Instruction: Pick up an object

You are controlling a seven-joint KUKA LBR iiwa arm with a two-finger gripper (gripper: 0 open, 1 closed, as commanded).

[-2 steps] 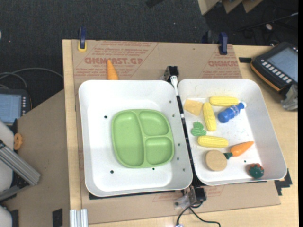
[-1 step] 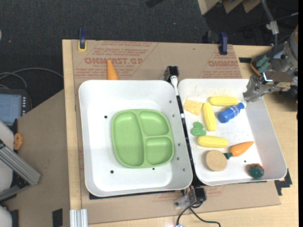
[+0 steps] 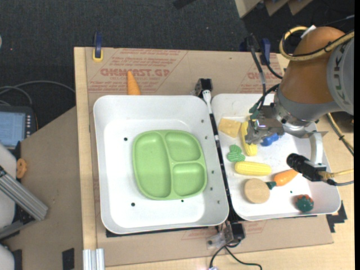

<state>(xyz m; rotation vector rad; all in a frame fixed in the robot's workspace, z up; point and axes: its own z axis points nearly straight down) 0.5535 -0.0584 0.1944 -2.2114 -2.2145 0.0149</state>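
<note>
The claw [image 3: 257, 129] hangs low over the right bin [image 3: 326, 207], above a yellow object [image 3: 250, 148] and just beside a blue item [image 3: 270, 140]; whether it is spread or pressed together cannot be told. In that bin also lie a cheese wedge [image 3: 228, 127], a green piece [image 3: 235, 153], a corn cob [image 3: 252, 168], a carrot [image 3: 283, 177], a round tan disc [image 3: 256, 191] and a small red-and-green item [image 3: 304, 202]. The left bin [image 3: 112, 117] holds a green divided plate [image 3: 169, 163].

Green plate [image 3: 169, 165], white bins [image 3: 112, 151]
</note>
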